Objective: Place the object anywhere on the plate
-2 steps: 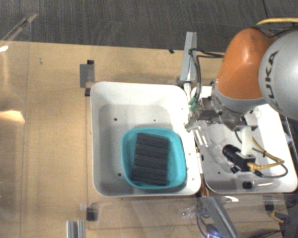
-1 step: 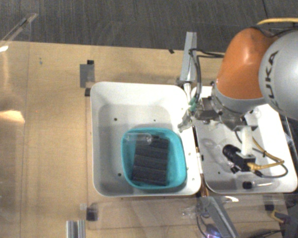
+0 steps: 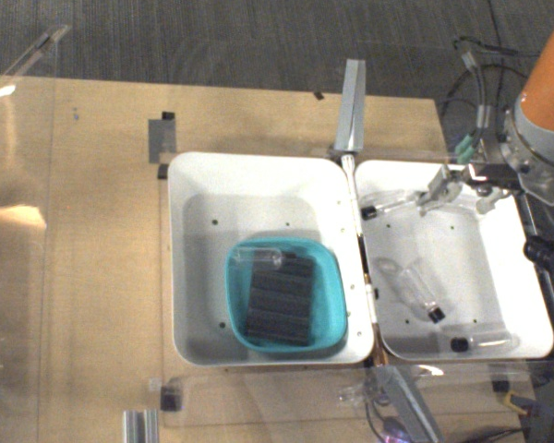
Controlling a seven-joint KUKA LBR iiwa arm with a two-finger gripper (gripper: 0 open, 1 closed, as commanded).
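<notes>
Nearest the camera, along the front wall of the right bin (image 3: 535,326), lay a clear piece w/ a dark end (image 3: 478,342), hard to read against the white. Just behind it, mid-bin, sat a clear bottle-like tube (image 3: 414,286), black cap toward the front-right, long axis diagonal. Across the divider, in the left bin (image 3: 194,247), the teal plate (image 3: 331,289) filled the front half. It already carried a dark ridged block (image 3: 279,303), plus sth clear at its far edge (image 3: 258,257), too faint to name. Farther back, at the right bin's far edge, hung the gripper (image 3: 454,185), w/ a thin clear stick (image 3: 399,204) running from it toward the divider, dark tip at the left end, long axis approx. left-right. Probably that stick was the task's object. If so, the plate lay to the view's left and nearer the camera from the gripper, over the divider. Whether the gripper was open, closed or clamped on the stick couldn't be told: glare and cables muddled it. The arm (image 3: 549,81) was cut off at the right edge.
</notes>
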